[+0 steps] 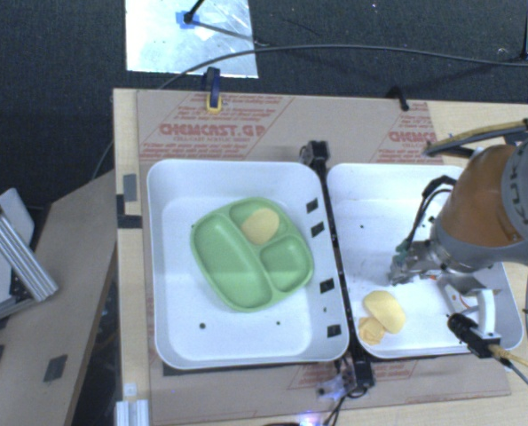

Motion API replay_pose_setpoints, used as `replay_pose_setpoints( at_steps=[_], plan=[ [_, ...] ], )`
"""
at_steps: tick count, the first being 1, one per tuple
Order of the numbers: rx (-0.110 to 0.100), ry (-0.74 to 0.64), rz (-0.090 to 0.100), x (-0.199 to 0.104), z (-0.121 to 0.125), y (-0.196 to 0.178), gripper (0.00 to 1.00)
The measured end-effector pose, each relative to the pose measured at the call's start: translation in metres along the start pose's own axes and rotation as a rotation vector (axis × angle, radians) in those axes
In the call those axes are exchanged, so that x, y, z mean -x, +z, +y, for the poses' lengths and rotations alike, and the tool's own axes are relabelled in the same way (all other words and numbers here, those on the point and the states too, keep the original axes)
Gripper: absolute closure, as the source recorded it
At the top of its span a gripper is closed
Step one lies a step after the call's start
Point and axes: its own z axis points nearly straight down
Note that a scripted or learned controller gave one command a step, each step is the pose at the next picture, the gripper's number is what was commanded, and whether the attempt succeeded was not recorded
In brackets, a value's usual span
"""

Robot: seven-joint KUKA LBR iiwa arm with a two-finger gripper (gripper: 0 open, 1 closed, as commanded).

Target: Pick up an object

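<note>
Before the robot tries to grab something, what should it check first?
1. Something to pick up in the right bin: ok, two yellow pieces lie near its front left corner.
2. Hand in the same bin as them: ok, it sits behind and to the right of them.
3. Hand directly over a piece: not ok, it is off to one side.
4. Hand open enough: cannot tell.
5. Pieces apart from each other: not ok, they touch, so one may nudge the other.
6. Green tray with the yellow item out of the way: ok, it is in the left bin.
</note>
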Motion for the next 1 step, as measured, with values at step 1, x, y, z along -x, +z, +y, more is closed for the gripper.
replay_pose_setpoints(
  at_steps=[1],
  plan=[
    [-0.001, -0.004, 0.000, -0.0010, 0.0029, -0.0416, 1.00]
  ],
)
